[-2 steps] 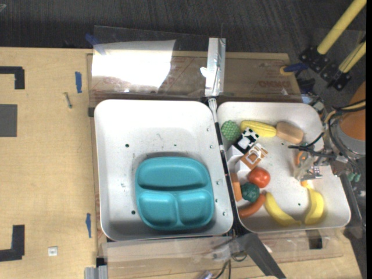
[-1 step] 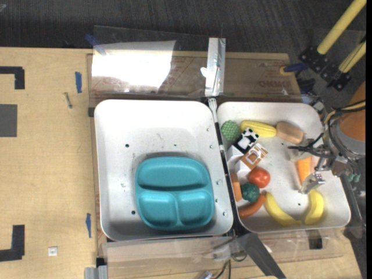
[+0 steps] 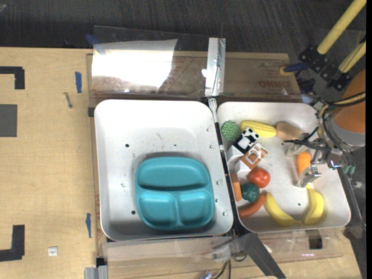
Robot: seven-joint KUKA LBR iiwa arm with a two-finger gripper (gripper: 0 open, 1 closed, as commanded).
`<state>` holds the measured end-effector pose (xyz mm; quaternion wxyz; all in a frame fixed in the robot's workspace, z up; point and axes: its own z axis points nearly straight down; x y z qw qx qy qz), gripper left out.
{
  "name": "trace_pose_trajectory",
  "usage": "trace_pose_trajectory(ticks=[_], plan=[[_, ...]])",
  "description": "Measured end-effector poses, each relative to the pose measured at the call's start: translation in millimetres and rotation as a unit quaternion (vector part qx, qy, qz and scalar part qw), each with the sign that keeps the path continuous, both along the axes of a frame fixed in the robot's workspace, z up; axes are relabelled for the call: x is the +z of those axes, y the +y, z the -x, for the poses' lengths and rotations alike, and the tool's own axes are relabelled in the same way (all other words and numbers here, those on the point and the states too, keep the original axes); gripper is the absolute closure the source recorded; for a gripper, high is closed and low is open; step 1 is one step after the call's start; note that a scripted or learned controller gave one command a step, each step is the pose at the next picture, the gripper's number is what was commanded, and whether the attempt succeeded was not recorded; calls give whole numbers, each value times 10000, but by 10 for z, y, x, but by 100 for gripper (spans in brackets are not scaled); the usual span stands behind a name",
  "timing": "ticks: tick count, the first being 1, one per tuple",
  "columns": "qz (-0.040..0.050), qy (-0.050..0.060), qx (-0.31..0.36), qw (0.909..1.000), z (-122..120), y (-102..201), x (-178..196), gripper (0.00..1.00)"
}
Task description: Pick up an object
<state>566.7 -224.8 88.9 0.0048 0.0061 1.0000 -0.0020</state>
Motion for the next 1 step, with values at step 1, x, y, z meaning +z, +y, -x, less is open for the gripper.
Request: trace_pose_trajectory(ticks=[1], plan=[[24, -81, 5, 10000, -44, -3, 142, 100]])
